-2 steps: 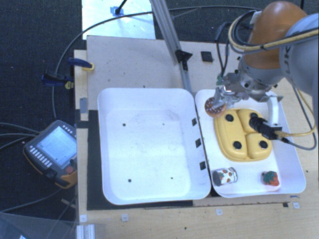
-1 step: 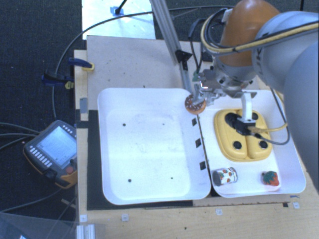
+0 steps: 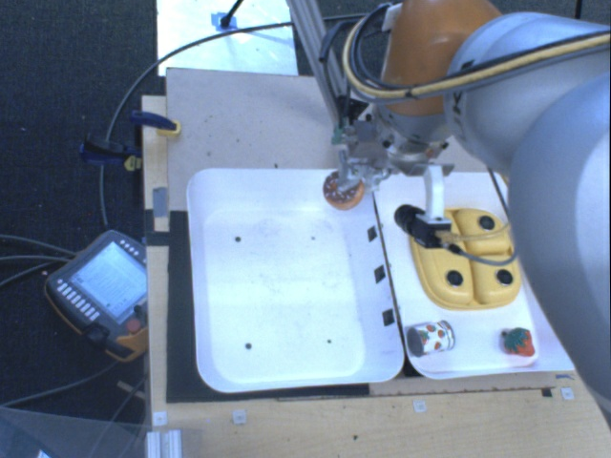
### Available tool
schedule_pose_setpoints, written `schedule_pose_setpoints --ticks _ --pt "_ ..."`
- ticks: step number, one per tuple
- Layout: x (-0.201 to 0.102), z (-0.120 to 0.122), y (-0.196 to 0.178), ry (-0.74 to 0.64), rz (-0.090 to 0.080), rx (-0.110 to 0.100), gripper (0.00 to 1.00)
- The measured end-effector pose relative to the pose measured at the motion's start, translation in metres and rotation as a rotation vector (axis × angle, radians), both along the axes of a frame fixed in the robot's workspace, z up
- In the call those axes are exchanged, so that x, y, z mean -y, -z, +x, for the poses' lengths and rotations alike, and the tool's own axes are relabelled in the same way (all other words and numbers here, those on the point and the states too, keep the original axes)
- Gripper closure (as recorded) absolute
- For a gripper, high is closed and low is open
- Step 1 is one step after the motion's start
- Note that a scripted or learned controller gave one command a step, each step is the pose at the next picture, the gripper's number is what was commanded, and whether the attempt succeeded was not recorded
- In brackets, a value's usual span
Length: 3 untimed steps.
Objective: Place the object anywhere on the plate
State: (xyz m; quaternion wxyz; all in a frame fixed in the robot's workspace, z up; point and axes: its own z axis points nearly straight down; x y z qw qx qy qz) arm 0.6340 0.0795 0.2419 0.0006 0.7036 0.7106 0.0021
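You see two white bins side by side on the bench, and the yellow plate (image 3: 470,260) in the right bin (image 3: 554,356) is a good thing to find everything else by. The plate has dips in it, and some of them have a small dark dot. The big grey arm (image 3: 544,113) with its orange band (image 3: 430,36) comes in from the right and covers the space above the plate. The gripper (image 3: 346,172) hangs up and to the left of the plate, over the far right corner of the left bin (image 3: 277,275). Right under its tip is a small round donut (image 3: 344,193) with brown and pink on it. The donut is well to the left of the plate, across the wall between the two bins. It touches or nearly touches the gripper's tip, but you cannot tell whether the gripper has hold of it, because the hand is too crowded and blurry there. A black part (image 3: 417,223) of the arm sticks out over the plate's left edge. Below the plate, near the front of the same bin, stands a little spotted cup (image 3: 431,338). To the right of the cup, below the plate's right corner, lies a small red and green thing (image 3: 518,341). Far left of the plate, off the bench, sits a grey hand controller (image 3: 98,289) with a screen.
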Motion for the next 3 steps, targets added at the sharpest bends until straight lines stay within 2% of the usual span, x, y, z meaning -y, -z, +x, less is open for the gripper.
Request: schedule_pose_setpoints --ticks 2,3 --pt "-0.106 0.018 0.026 0.001 0.000 -0.001 1.00" --pt "-0.103 0.018 0.026 0.004 -0.002 -0.002 0.00"
